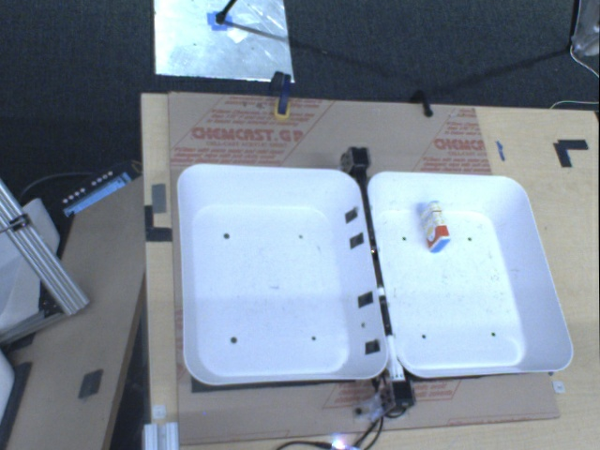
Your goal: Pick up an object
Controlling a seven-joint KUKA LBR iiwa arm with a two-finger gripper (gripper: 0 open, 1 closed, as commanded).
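A small white, red and blue packet [433,225] lies in the right bin [525,326], toward its far side and left of centre. It rests flat with its long axis running roughly front to back. Nothing touches it.
The left bin [206,336] sits beside the right one, joined by a black hinge strip [370,270]. Both rest on a cardboard sheet [244,129] on the bench. A silver plate [220,22] lies on the floor behind, and an aluminium frame [37,261] stands at the left.
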